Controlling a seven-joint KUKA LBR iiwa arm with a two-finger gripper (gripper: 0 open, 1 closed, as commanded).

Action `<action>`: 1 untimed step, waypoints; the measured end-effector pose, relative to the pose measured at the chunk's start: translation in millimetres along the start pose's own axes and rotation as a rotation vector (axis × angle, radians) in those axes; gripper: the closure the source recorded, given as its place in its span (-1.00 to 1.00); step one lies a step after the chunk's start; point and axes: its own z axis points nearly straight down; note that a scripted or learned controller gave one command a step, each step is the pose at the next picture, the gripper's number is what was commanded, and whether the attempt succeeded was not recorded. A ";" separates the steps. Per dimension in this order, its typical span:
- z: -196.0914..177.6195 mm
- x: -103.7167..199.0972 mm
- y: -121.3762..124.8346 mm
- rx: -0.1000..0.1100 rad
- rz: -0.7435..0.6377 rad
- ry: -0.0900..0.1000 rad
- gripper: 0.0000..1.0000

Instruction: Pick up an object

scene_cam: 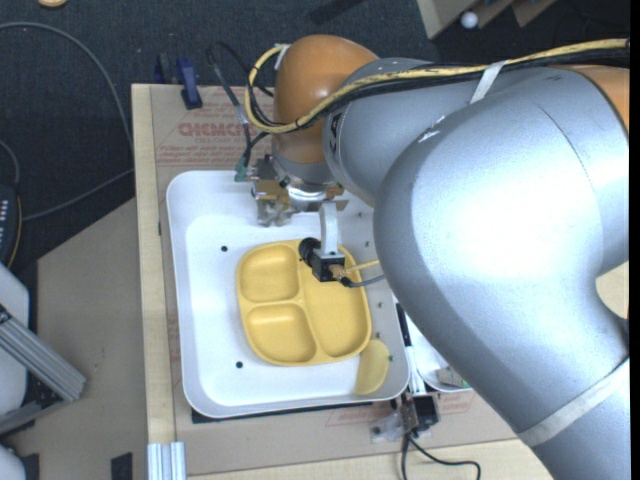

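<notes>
Plate: I see a yellow divided plate (300, 308) lying flat in the left bin (200, 268), toward its near right side, compartments up, likely the only pickable thing.
End effector: mine (272, 206) sits low at the bin's far edge, beyond the plate and apart from it; I cannot tell its state.
Yellow piece: a scrap (373, 368) leans at the bin's near right corner.
Next: I judge the plate's rim the sensible grip.

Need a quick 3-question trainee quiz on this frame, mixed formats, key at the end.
1. True or false: the yellow divided plate lies inside the left white bin.
2. How many compartments does the plate show? A) one B) three C) six
3. Fill in: the gripper sits near the bin's ____ edge, beyond the plate.

Key: 1 true; 2 B; 3 far.
</notes>
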 end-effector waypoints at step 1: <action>-219.2 -2.7 13.5 -0.002 -0.001 -0.001 1.00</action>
